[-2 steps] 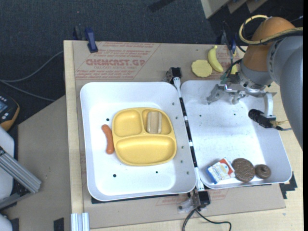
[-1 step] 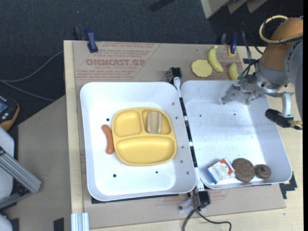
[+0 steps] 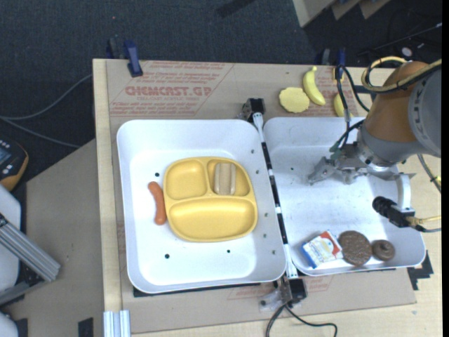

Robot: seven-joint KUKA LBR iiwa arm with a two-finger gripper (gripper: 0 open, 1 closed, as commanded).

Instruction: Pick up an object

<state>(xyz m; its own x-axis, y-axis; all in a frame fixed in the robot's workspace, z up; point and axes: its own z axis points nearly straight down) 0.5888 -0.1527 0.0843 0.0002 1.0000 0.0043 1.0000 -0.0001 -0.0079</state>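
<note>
Approach step: the tool (image 3: 330, 170) hangs low over bare floor of the right bin (image 3: 309, 209), fingers spread, clamping nothing. Candidate objects, a small carton (image 3: 321, 249), a brown patty (image 3: 354, 247) and a chocolate doughnut (image 3: 383, 249), lie at the bin's near edge; the next move calls for travel toward them. The cardboard-topped desk (image 3: 175, 86) stands on dark carpet.

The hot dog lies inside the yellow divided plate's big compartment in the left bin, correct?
Not quite. The camera view shows the hot dog lying on the left bin floor beside the yellow divided plate, along its left edge, not in a compartment.
</note>
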